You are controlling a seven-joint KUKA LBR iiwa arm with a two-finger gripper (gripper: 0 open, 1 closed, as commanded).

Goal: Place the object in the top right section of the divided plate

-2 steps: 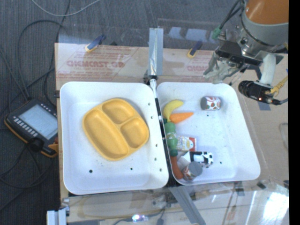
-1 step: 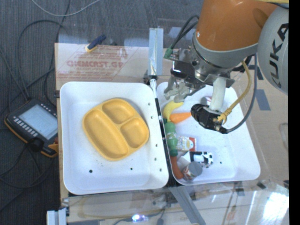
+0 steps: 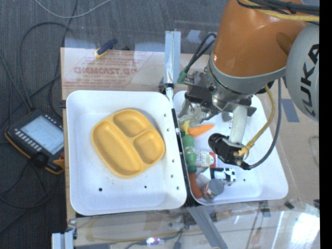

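I cannot tell how the jaws of the gripper (image 3: pixel 199 113) stand. Well left of them lies the yellow divided plate (image 3: pixel 128 141). Just right and below, an orange carrot (image 3: pixel 199 130): probably light, hard, slippery; best pinched mid-length.

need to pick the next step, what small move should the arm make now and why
Probably lower the gripper onto one item in the right bin, likely the orange carrot-like piece just below it. The yellow divided plate in the left bin has nothing in its sections, and the small objects are clustered along the right bin's left side.
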